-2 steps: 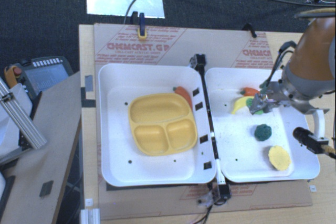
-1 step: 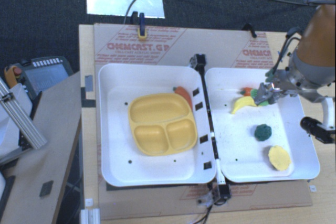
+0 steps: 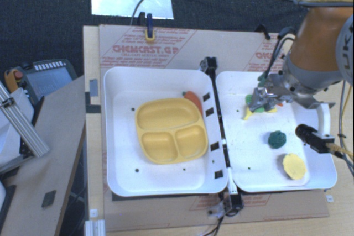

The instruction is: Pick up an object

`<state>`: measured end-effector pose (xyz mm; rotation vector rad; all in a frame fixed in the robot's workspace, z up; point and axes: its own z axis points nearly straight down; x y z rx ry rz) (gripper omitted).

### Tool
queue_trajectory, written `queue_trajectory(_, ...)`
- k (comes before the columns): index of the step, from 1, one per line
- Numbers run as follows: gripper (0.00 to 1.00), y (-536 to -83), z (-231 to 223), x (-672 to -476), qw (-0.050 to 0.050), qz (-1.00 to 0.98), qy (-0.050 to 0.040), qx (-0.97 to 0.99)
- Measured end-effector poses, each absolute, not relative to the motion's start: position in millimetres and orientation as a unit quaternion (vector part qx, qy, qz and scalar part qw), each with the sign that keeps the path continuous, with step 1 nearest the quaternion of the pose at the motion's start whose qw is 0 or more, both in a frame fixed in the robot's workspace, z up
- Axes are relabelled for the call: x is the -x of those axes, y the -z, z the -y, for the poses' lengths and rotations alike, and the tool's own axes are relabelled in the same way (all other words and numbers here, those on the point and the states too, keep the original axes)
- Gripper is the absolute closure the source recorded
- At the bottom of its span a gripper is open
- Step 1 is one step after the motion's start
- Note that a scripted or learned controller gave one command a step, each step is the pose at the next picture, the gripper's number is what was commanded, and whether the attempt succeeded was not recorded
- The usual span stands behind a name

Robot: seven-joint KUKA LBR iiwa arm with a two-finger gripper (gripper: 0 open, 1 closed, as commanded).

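My gripper hangs low over the upper left part of the right bin, at the end of the grey and orange arm. Right under and beside it lie a small green object and a yellow, banana-like piece; the gripper hides part of them. Whether it touches them I cannot tell. A dark green, broccoli-like lump rests in the middle of the same bin. Near that bin's front right corner sits a pale yellow rounded object.
The left bin holds a yellow divided tray, with an orange carrot-like piece at its far right corner. A black part on the arm overhangs the right bin's right side. A pendant lies at the left.
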<state>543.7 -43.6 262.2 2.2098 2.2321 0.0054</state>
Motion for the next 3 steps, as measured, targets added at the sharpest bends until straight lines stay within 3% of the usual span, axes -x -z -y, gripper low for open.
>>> queue_trajectory(3, 1.0, -239, -106, -545.7, 0.0, -0.71, -0.0009, -0.704)
